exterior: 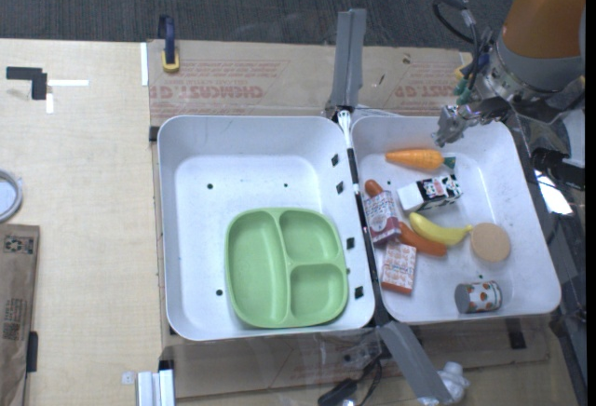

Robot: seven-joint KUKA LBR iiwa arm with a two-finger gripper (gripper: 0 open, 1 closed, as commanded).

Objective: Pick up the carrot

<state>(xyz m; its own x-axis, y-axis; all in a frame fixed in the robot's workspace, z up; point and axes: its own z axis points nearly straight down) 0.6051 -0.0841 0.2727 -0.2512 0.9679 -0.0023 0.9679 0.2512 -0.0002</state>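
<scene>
Counter [84,171]: two white bins side by side. Right bin [526,199]: carrot [415,157] at far side, long axis left-right, tip left, green end right. Hand [449,127]: just beyond carrot's right end, slightly far-right of it. Nothing seen in hand; opening cannot be told.

One fixed camera is looking down at a slant from above the bench [74,209], taking in both bins, the left bin [186,209] and the right bin [521,209], at a middling distance, with the arm [549,13] entering from the right.
</scene>
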